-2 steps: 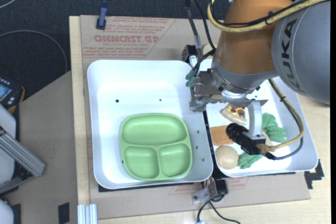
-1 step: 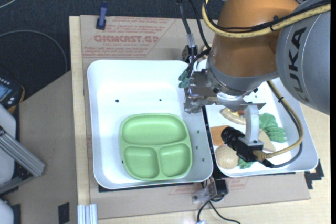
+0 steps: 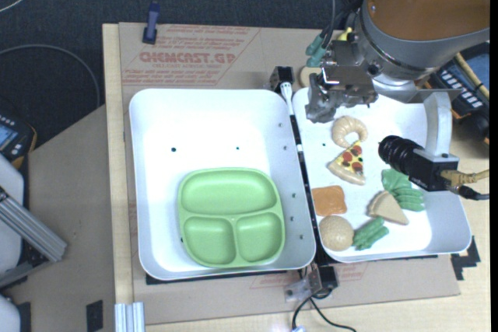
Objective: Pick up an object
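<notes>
Camera view puts the gripper (image 3: 323, 109) upper centre, just above the croissant (image 3: 348, 128) in the right bin (image 3: 451, 233); its opening I can't tell. Approach step, I'd say; descending comes next.

Toy foods in the right bin (image 3: 451, 233): a pale croissant (image 3: 348, 128) at top; a pizza slice (image 3: 348, 164) below; an orange square (image 3: 329, 200); a round bun (image 3: 337, 231); green pieces (image 3: 370, 233) beside it.

Surface (image 3: 187, 54) print: red letters reading "CHEMCAST" (then what looks like "G.P")
Smaller red lines above and below: too blurred to read
</notes>
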{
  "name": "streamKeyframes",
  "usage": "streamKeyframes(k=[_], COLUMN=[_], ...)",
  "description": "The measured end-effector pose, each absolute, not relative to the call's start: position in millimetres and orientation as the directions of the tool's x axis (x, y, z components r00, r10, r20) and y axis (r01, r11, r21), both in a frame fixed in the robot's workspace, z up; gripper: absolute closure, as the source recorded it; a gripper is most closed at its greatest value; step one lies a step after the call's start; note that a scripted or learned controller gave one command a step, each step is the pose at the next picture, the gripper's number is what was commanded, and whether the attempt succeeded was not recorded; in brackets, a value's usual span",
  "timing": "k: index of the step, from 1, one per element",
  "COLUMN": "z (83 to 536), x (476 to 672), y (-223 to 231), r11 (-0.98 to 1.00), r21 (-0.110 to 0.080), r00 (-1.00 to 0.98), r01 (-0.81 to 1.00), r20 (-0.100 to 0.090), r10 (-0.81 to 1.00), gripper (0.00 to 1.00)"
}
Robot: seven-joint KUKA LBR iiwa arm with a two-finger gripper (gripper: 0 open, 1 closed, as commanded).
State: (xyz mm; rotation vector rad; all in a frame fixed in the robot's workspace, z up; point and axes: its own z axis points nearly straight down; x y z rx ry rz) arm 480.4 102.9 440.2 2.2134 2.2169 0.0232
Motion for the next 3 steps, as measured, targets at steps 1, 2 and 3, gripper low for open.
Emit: streamKeyframes(k=[1, 2, 3], z=[397, 539, 288], x=[538.6, 561.2, 601.3], y=[32, 77, 132], r11=[-0.006, 0.006, 0.003], r21=[-0.002, 0.020, -0.015], r00=[0.006, -0.006, -0.003], r01=[1.000, 1.000, 1.000], r20=[-0.002, 0.003, -0.002], r10=[1.000, 1.000, 1.000], gripper=[1.00, 1.00, 1.00])
